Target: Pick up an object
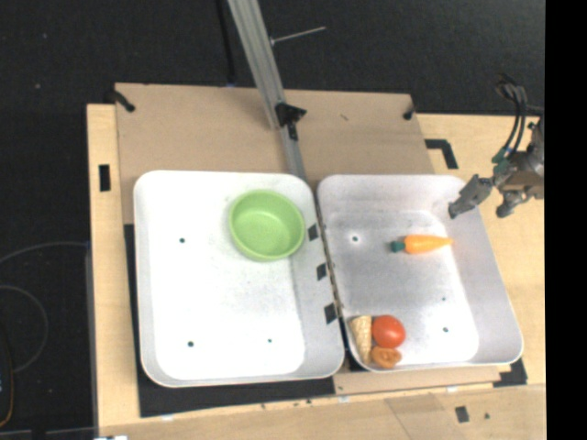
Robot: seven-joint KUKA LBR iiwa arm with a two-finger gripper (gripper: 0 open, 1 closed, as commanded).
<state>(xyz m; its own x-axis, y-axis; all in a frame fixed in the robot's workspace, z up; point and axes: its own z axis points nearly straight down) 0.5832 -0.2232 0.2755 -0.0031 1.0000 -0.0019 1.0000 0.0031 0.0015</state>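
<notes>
The gripper [489, 198] is hanging over the right bin's [477, 337] far rim, fingers spread, holding nothing. The carrot [422, 244] is lying mid-bin, near it. Risk: it is likely rolling away under a closing pinch. The tomato [389, 330] is crowding the near corner; a green bowl [266, 225] is sitting in the left bin [183, 337], well apart.

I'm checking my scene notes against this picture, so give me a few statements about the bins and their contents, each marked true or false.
1. The green bowl sits in the left bin. True.
2. The carrot lies in the left bin. False: it lies in the right bin.
3. The tomato is near the right bin's front corner. True.
4. The gripper holds the carrot. False: it is apart from it, at the bin's far right edge.
</notes>
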